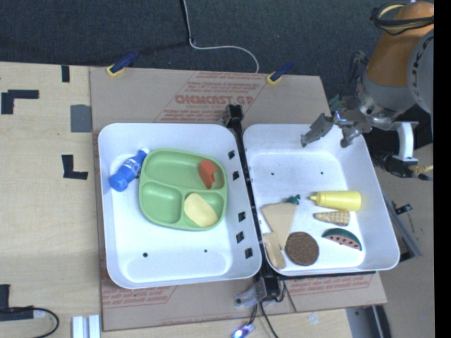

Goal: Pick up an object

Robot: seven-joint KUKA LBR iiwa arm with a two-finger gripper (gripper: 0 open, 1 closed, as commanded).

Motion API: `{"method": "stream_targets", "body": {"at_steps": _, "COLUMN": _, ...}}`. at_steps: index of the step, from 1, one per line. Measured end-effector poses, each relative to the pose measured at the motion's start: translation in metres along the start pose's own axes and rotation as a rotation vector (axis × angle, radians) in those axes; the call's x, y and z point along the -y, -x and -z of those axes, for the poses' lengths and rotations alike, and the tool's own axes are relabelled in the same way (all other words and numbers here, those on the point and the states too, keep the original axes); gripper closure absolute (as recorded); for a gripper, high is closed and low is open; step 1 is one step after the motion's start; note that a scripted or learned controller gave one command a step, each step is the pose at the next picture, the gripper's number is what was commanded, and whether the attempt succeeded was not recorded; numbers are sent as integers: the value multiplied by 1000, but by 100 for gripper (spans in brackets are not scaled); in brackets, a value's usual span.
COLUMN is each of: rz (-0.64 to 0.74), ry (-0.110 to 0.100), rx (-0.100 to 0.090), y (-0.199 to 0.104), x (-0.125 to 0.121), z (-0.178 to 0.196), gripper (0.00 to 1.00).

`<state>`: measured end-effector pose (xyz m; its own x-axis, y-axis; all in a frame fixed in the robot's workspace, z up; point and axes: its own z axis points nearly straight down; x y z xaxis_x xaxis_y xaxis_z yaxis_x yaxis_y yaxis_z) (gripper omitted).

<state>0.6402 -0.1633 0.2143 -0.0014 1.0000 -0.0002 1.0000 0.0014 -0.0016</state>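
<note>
Hovering open, empty: grey fingers point(329, 134) above smooth white bin point(282, 143).

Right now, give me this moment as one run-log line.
gripper: above right bin far edge, jaws open, holding nothing | yellow bottle, watermelon slice: lying in right bin | green tray: in left bin

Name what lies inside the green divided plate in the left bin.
The green divided plate holds a red-orange piece in its upper right compartment and a yellow piece in its lower right one. Whatever lies beneath those two pieces is covered.
</note>
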Motion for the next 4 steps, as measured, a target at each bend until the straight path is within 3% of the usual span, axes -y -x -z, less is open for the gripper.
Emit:
{"method": "stream_targets", "body": {"at_steps": 1, "rz": 5, "ry": 19, "rx": 2, "y": -45, "x": 24, "z": 164, "gripper": 0}}
{"method": "stream_targets", "body": {"at_steps": 2, "rz": 7, "ry": 20, "rx": 0, "y": -111, "x": 68, "z": 308, "gripper": 0}}
{"method": "stream_targets", "body": {"at_steps": 3, "rz": 2, "ry": 2, "rx": 2, "y": -107, "x": 66, "z": 307, "gripper": 100}}
{"method": "stream_targets", "body": {"at_steps": 4, "rz": 12, "ry": -9, "rx": -2, "y": -215, "x": 107, "z": 233, "gripper": 100}}
